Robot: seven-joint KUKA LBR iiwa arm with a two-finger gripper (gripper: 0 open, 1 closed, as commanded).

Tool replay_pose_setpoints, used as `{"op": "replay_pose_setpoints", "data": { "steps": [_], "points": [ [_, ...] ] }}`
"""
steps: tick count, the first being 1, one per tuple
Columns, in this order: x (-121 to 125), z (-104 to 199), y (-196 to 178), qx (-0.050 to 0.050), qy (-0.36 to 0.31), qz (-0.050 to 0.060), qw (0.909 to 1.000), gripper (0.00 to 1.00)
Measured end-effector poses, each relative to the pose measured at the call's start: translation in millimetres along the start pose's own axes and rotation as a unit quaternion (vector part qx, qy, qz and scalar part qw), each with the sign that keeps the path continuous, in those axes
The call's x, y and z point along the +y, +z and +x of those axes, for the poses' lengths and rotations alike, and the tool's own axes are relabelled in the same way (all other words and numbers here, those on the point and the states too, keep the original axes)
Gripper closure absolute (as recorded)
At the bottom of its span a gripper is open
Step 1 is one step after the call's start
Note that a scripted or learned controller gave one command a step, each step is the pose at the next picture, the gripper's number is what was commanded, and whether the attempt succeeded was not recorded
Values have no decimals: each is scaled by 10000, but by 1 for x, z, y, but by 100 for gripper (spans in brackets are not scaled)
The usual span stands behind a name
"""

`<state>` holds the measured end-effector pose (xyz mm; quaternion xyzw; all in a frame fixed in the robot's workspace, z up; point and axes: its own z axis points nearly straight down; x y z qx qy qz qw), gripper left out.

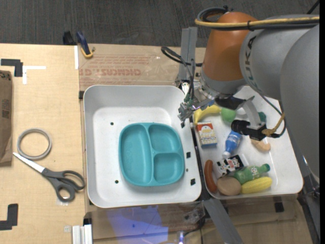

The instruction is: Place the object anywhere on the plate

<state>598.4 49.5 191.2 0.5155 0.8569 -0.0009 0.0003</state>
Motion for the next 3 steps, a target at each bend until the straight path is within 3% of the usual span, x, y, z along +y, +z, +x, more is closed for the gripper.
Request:
{"op": "replay_pose_setpoints", "data": {
  "steps": [1, 2, 3],
  "points": [
    [0, 0, 0, -1, 0, 1, 10000, 0],
    [-56, 7, -38, 3, 1354, 14, 9908, 0],
    [-56, 50, 1, 8, 2596, 24, 9657, 0]
  ]
}}
